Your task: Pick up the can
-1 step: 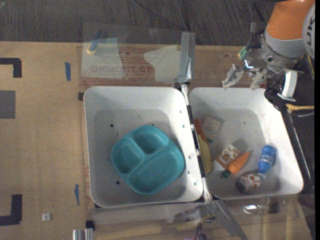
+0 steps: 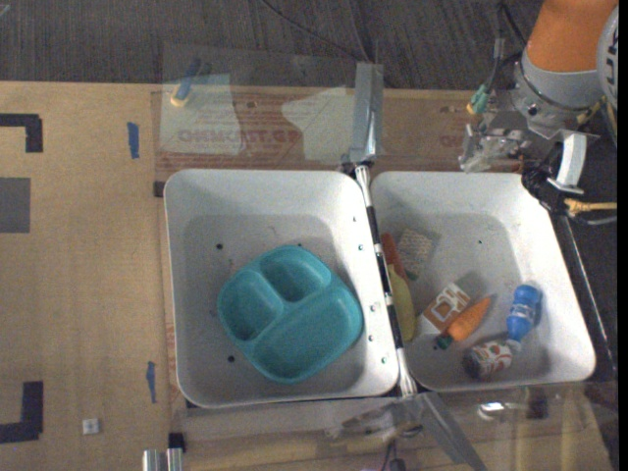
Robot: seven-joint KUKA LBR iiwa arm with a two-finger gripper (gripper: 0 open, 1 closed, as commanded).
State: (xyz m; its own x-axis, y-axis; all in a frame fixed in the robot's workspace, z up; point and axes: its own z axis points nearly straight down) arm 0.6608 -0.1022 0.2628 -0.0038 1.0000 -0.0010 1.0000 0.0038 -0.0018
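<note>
Step in hand: the reach. The grey arm with the orange band [image 2: 569,27] hangs above the far right corner of the right white bin [image 2: 549,226], and nothing sits under its gripper [image 2: 488,150] yet, so by my read the pick has not begun.
Gripper state: too blurred and glassy up there to call; I cannot tell how it stands.
The can: a small squat can with a brown and pale printed label [image 2: 489,358], lying on its side near the front wall of the right bin, towards the right-hand corner.
Can against gripper: well apart. The gripper is up at the bin's back rim; the can is down at the front, the whole depth of the bin between them.
Neighbours to mind: an orange carrot-shaped toy [image 2: 467,320] lies just beside the can on its upper left, and a blue plastic bottle with a white label [image 2: 523,311] lies just beside it on the upper right. A tight little cluster.
How to do it well: I'd say travel over the can first, then come straight down, closing across the can's round body instead of end to end, on the side clear of carrot and bottle.
Risk: a can on its side may roll away from a glancing touch.
Other bin: a teal divided plastic plate [image 2: 290,312] rests in the left white bin [image 2: 196,214], out of play.
</note>
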